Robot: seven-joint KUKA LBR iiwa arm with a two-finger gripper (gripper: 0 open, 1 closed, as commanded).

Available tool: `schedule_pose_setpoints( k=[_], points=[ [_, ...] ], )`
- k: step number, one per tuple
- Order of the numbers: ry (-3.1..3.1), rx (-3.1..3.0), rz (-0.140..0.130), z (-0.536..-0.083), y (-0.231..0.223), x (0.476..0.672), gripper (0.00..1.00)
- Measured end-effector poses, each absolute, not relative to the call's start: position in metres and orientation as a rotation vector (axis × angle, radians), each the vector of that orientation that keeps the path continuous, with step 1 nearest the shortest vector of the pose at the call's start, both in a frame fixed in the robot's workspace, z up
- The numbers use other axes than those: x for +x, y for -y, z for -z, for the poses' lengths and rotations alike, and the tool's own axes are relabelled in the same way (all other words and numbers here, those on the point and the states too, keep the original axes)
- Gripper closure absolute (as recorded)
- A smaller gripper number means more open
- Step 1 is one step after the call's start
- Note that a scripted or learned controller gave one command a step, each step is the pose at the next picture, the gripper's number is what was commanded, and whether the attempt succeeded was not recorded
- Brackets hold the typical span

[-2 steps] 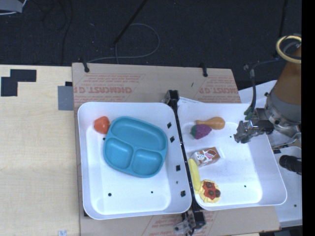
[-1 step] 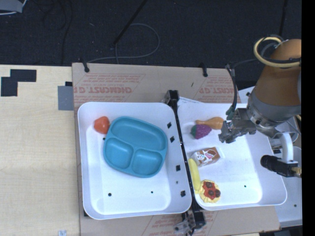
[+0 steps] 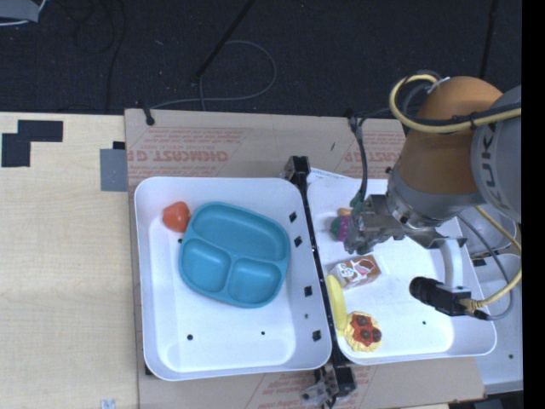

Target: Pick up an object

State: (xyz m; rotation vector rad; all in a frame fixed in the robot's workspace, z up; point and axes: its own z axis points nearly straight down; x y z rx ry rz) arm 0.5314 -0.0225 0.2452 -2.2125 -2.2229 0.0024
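My gripper (image 3: pixel 359 237) hangs low over the upper left part of the right bin (image 3: pixel 426 335), under the grey and orange arm. A small purple and green toy (image 3: pixel 343 225) lies just left of it, partly hidden by the gripper. Just below the gripper lies a brown and white packet (image 3: pixel 356 271). A yellow banana-like piece (image 3: pixel 336 301) rests along the bin's left wall. Near the bin's front edge lies a yellow toy with red spots (image 3: pixel 364 331).
The left bin (image 3: pixel 221 348) holds a blue divided plate (image 3: pixel 234 254) and a small orange-red ball (image 3: pixel 175 216) at its upper left. A black divider (image 3: pixel 308 245) runs between the two bins. The arm covers the right bin's upper right part.
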Motion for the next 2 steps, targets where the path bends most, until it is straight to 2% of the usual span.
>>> schedule_pose_setpoints(
  k=[2],
  points=[
    [2.224,-2.213,-0.002,-0.253,-0.089,0.534,1.0]
  ],
)
